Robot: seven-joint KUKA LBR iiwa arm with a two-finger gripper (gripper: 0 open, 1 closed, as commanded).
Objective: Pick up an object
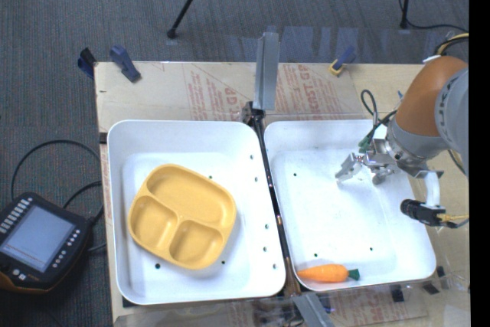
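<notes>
The arm (436,107) enters from the right edge of the frame, at mid height. Its grey casing carries an orange band above the wrist, seen as a rounded orange mass at upper right. The wrist angles down and to the left. The gripper (364,169) sits right of centre in the frame, its metal jaws spread apart with nothing between them. A dark cable loops upward from the wrist.

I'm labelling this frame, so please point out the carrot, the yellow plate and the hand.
carrot (325,273), camera view, middle of its orange body.
yellow plate (181,215), camera view, central divider.
hand (363,171), camera view, midway between its fingertips.
</notes>
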